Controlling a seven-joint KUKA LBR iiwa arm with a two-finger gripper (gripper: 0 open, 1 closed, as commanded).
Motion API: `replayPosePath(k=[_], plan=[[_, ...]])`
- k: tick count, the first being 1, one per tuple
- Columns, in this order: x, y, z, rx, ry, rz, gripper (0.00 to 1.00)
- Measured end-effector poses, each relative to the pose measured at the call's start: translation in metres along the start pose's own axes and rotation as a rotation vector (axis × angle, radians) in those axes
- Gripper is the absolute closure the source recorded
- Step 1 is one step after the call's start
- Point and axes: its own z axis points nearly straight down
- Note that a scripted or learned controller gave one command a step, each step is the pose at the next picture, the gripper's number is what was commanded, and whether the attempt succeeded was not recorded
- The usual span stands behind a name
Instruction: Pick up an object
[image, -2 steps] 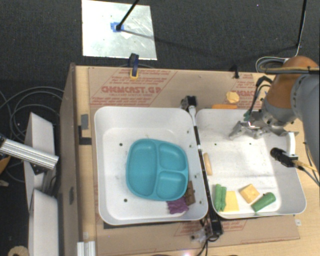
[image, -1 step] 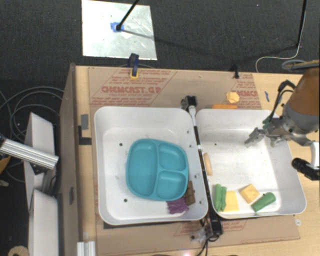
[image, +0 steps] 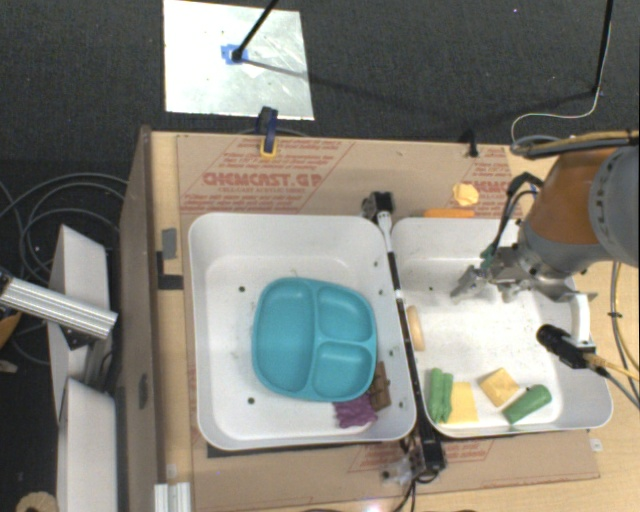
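Where the two white bins meet, a dark divider (image: 397, 300) runs down the middle of the bench, and I take my bearings from it. Left of the divider, the left bin (image: 215, 300) is mostly taken up by a smooth teal plastic plate (image: 315, 340) with three compartments, rounded at the corners; bare white floor shows along the bin's far and left walls. At the plate's near right corner, close to the divider, a crumpled purple piece (image: 352, 412) lies with a small brown lump (image: 381, 390) touching it.

Right of the divider, the right bin (image: 440, 240) has a wide stretch of bare floor through its middle. The things are gathered along its near wall: a green stick-shaped piece (image: 438, 393) just beside the divider, a flat yellow slab (image: 463, 402) touching it, a tan cube-like block (image: 498, 386) further right, and a green cylinder (image: 527, 402) tilted near the right corner. A pale, narrow oblong (image: 413, 328) lies right against the divider, apart from the rest.

The arm (image: 575, 210), grey with its orange band, comes over the right bin's far right edge. Its gripper (image: 482, 280) hangs above the bare floor at the far side, well apart from the cluster. I cannot tell whether the fingers are spread or pressed together; nothing is visibly between them.
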Motion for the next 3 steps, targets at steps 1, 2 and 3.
replayPosePath(k=[1,2,3], plan=[[0.063,0.0,0.016,-0.001,0.0,-0.002,0.0],[0.036,-0.108,0.029,0.005,-0.002,0.012,0.0],[0.027,-0.02,0.027,-0.011,-0.005,0.001,0.0]])
